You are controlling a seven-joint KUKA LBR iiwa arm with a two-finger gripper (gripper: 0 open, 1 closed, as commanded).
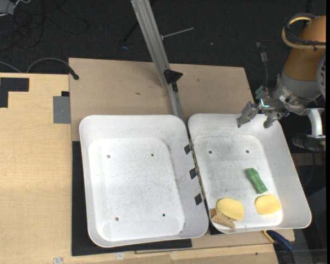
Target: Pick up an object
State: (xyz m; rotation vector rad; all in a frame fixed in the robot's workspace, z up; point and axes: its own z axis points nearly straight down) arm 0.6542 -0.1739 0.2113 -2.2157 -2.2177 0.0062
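The right bin [225,147] holds a green cylinder-like piece [257,180] lying at a slant, two yellow rounded objects [230,208] [267,204] near its front edge, and a small tan scrap [224,220] at the front rim. My gripper [258,117] hangs over the bin's back right corner, well behind all these objects. Its two grey fingers are spread apart and open, with nothing between them.
The left bin [135,180] sits beside the right one, joined by black clips along the shared edge. A slanted metal rail [157,54] rises behind the bins. A wooden table surface [27,169] lies to the left.
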